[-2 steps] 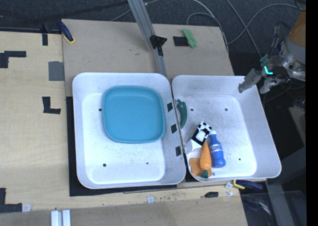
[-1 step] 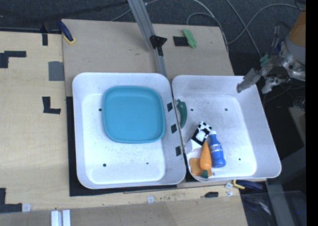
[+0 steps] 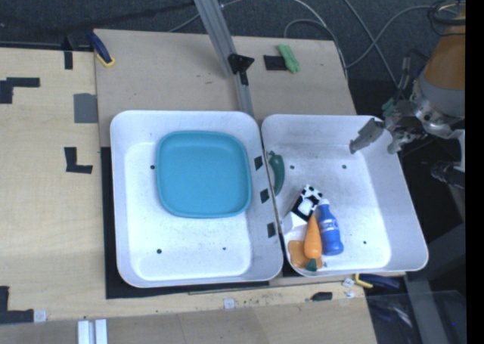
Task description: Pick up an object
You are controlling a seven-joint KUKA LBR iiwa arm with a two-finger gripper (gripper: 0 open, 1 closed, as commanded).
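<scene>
Reaching in from the right, the grey arm (image 3: pixel 446 70) sits over the upper right corner of the right bin (image 3: pixel 393 184), orange band visible above the wrist. Gripper (image 3: pixel 372 135) hangs at the bin's upper right rim, well apart from the objects below. One grey finger (image 3: pixel 366 137) shows clearly, angled down-left toward the bin floor; the second finger is not distinct. Nothing visible between the fingers. Jaw spread: cannot tell at this angle and blur.

Right bin contents, all crowded into the lower left corner:
- blue bottle (image 3: pixel 329 230), lying roughly lengthwise, white cap end toward the top.
- orange carrot-shaped toy (image 3: pixel 311 243), just left of the bottle, touching it along the side.
- black-and-white piece (image 3: pixel 308 201), above the bottle's upper end, touching or nearly so.
- dark green item (image 3: pixel 277 171), against the left wall near the divider, apart from the cluster.

Left bin (image 3: pixel 128 184): teal square plate (image 3: pixel 203 174) lies flat in the upper middle part, rounded corners, nothing on it.

Bench surroundings: green clip-like object (image 3: pixel 288 58) on the board above the right bin; yellow-and-blue tool (image 3: pixel 101 51) near the board's upper left corner; metal pole (image 3: pixel 219 29) slanting down to the bins' shared top edge; white cables (image 3: pixel 333 25) looping behind.
</scene>
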